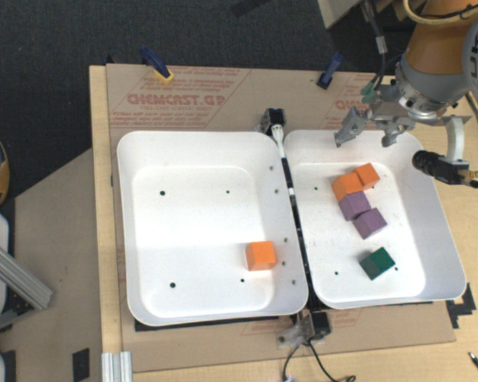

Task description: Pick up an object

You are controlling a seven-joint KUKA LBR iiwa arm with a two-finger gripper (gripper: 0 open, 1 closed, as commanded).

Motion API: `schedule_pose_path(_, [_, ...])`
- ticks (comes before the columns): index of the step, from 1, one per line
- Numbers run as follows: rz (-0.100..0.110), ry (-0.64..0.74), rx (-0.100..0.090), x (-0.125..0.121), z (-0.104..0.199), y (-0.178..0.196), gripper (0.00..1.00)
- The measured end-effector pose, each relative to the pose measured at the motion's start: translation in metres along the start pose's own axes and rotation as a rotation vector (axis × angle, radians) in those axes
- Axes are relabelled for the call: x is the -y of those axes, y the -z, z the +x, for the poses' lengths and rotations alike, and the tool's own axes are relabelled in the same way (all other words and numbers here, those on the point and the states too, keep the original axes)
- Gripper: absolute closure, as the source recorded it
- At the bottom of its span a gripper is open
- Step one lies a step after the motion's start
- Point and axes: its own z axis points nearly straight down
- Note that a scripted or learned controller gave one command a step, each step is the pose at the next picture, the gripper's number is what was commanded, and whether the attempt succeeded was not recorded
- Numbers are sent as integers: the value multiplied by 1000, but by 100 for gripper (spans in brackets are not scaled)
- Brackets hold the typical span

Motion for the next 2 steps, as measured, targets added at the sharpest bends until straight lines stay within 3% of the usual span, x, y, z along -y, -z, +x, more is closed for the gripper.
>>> schedule_pose_path(1, [6, 12, -7, -15, 129, -49, 0])
schedule_pose_path(2, [-6, 13, -8, -13, 249, 3, 0])
